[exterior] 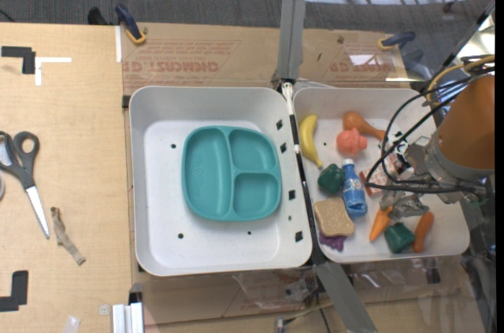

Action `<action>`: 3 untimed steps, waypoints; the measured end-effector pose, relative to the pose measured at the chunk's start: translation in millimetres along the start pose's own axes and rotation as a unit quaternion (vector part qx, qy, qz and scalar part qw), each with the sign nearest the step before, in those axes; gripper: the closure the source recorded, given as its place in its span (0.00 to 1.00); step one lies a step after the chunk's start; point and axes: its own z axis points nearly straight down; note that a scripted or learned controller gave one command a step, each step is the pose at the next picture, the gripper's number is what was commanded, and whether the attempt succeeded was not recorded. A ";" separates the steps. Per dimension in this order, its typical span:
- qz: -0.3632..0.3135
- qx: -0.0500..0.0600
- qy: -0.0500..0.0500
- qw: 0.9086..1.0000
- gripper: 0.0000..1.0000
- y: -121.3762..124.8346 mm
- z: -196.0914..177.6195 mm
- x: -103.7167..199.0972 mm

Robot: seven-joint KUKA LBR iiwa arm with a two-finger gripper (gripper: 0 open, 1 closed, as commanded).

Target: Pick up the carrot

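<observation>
The gripper (pixel 400 201) hangs low over the near right part of the right bin (pixel 453 245), its metal parts crowded among cables, so that its opening cannot be told and nothing can be seen held in it. The carrot (pixel 380 223) lies on the bin floor just near and left of the gripper, slanted with its thin end toward the near side, apparently not lifted; a second orange piece (pixel 424 231) lies just right of a dark green block (pixel 398 237), and which of the two is meant is a judgement. The task therefore appears at the approach or grasp stage, with closing and lifting left to do. The arm (pixel 472 127) enters from the right, its orange band above the wrist, the wrist pointed down into the bin. Farther out lie a blue bottle (pixel 353 194), a bread slice (pixel 334 218), a banana (pixel 308 139), and, in the left bin (pixel 150 190), a teal divided plate (pixel 232 172)
</observation>
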 end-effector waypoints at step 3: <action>-0.331 -0.016 0.007 0.943 1.00 -60.6 -277.6 3.2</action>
